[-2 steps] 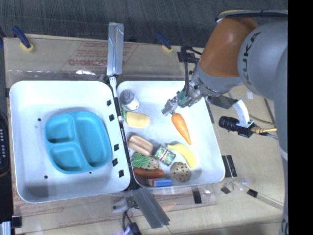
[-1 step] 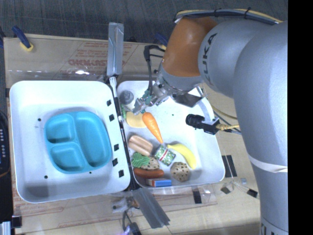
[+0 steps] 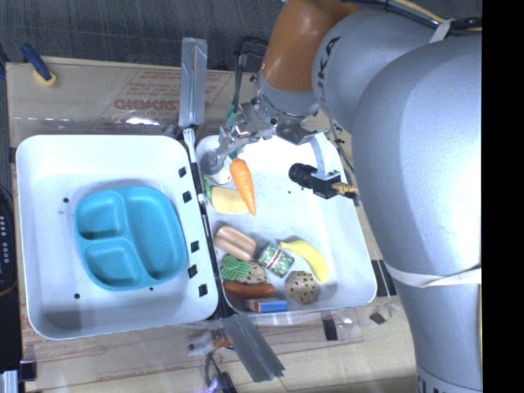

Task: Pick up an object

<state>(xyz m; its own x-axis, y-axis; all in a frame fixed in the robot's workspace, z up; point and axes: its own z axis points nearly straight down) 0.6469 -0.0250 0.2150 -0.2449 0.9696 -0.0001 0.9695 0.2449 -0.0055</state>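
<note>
We see the pincer (image 3: 232, 134) low at the right bin's (image 3: 348, 244) far-left corner; whether it is spread we cannot tell. The carrot (image 3: 242, 185) lies just below it, not visibly gripped.

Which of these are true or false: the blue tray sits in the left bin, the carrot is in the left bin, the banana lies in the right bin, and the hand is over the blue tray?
1. The blue tray sits in the left bin. True.
2. The carrot is in the left bin. False: it lies in the right bin.
3. The banana lies in the right bin. True.
4. The hand is over the blue tray. False: it is at the right bin's upper left corner, near the carrot.
</note>
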